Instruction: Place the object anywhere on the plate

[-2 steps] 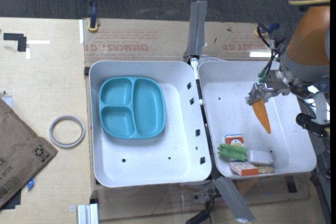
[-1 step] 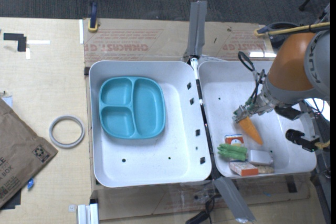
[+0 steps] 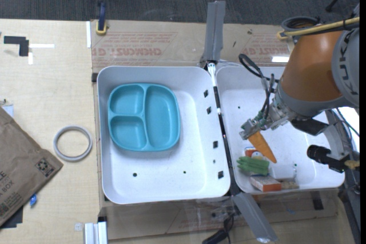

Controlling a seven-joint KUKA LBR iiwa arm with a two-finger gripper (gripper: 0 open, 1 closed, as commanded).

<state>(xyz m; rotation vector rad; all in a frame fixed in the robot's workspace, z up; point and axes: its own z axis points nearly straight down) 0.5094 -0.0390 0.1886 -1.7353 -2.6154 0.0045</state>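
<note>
Orange carrot-shaped toy [image 3: 263, 146] at right white bin's [image 3: 320, 180] middle, top end hidden under pincer [image 3: 251, 128]; grip unclear. Blue three-compartment plate [image 3: 144, 118] in left bin [image 3: 166, 180].

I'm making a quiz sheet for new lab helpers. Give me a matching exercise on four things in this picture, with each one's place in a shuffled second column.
Things:
1. plate
2. carrot
3. tape ring
4. hand

Places:
A. on the bench outside the bins
B. in the left bin
C. over the right bin, at the carrot's top end
D. in the right bin, above the green toy

Pairs: 1-B, 2-D, 3-A, 4-C
</note>
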